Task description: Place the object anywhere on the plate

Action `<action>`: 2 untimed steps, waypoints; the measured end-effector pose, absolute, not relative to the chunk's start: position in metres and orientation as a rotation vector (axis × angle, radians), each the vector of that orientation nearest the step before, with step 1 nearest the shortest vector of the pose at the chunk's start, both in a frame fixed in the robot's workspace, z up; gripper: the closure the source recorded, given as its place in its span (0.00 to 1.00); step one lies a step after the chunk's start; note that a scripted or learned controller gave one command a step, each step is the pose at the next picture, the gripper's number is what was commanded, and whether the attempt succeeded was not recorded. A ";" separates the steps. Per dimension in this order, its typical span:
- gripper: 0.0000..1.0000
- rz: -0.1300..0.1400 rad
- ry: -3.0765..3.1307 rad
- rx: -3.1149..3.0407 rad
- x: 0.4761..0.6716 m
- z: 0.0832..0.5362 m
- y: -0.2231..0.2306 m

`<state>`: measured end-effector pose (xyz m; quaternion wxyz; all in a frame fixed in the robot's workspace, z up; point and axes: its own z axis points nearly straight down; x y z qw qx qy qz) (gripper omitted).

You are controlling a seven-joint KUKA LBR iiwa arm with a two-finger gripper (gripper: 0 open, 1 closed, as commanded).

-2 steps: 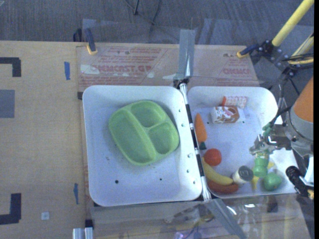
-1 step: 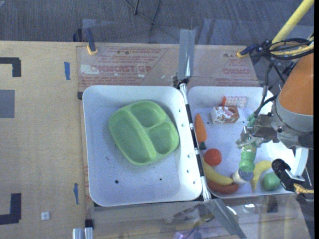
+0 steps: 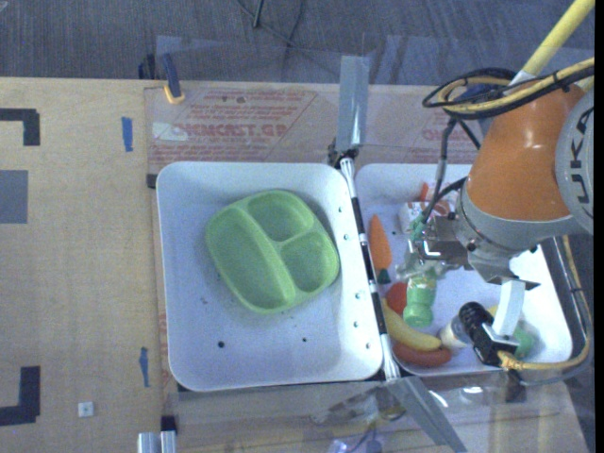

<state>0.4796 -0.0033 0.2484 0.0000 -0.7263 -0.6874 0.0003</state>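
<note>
The object taken to be meant is a small green bottle (image 3: pixel 420 298), judged so because it lies directly under the gripper (image 3: pixel 429 253). It is found in the right bin (image 3: pixel 396 185), close to that bin's left wall and a little toward its near edge. Its upper end is covered by the gripper, so it cannot be told whether the gripper is apart, together, or clamped on the bottle. The bottle is judged to be a light, stiff plastic toy with a smooth and rather slippery skin, not fragile. It is probably best taken across its round body near the middle, so that it is not squeezed out sideways. It is crowded by other toys: a red piece (image 3: pixel 397 295) is touching it on the left, a yellow banana (image 3: pixel 408 328) is lying just below it, and an orange carrot (image 3: pixel 379 242) is placed along the left wall, nearby. The green divided plate (image 3: pixel 274 250) is set in the middle of the left bin (image 3: pixel 189 328), well apart from the bottle, with nothing seen on it.
</note>
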 end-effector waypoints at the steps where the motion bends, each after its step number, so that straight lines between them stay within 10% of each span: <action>1: 1.00 0.002 -2.086 -2.348 0.549 0.208 0.059; 2: 1.00 0.002 -2.158 -2.284 0.628 0.198 0.102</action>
